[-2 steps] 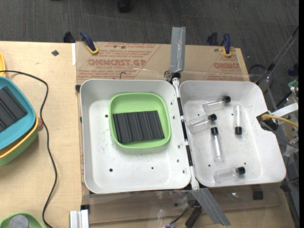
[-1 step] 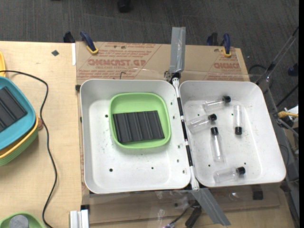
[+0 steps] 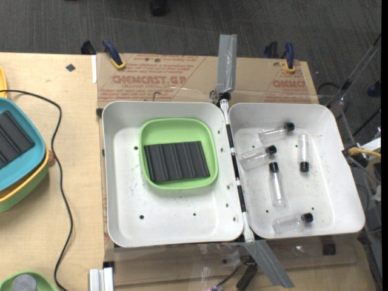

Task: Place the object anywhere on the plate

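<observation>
A green square plate point(image 3: 179, 135) sits in the left white bin point(image 3: 127, 211), toward its back. A dark grey ribbed slab point(image 3: 176, 161) lies flat on the plate's middle. In the right white bin point(image 3: 339, 180) lie several clear plastic vials with black caps: one at the back point(image 3: 276, 131), one near the bin's left side point(image 3: 256, 155), one upright in the middle point(image 3: 276, 182), one to the right point(image 3: 303, 152) and one at the front point(image 3: 292, 222).
Both bins rest on a brown cardboard sheet point(image 3: 157, 77) held by blue clamps. On the wooden bench to the left stand stacked teal and yellow-green plates point(image 3: 27, 162), and a black cable point(image 3: 63, 162) runs past them. Cables hang at the right edge.
</observation>
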Tool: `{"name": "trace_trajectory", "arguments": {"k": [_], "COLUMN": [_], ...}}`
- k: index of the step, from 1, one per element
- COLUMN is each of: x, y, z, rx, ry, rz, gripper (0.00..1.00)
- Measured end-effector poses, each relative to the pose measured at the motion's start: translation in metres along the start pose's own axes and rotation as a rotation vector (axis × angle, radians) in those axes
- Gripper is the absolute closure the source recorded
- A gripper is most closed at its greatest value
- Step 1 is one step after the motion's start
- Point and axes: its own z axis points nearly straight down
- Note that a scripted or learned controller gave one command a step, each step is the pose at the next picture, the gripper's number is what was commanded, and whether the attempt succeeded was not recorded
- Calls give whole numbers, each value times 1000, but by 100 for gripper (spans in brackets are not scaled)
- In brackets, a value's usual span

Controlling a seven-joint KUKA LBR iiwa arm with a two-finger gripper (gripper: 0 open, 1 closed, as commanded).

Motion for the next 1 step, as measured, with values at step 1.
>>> {"name": "trace_trajectory", "arguments": {"k": [1], "x": [0], "y": [0], "z": [9], "rx": [0], "ry": [0], "rz": [0], "gripper": [0]}}
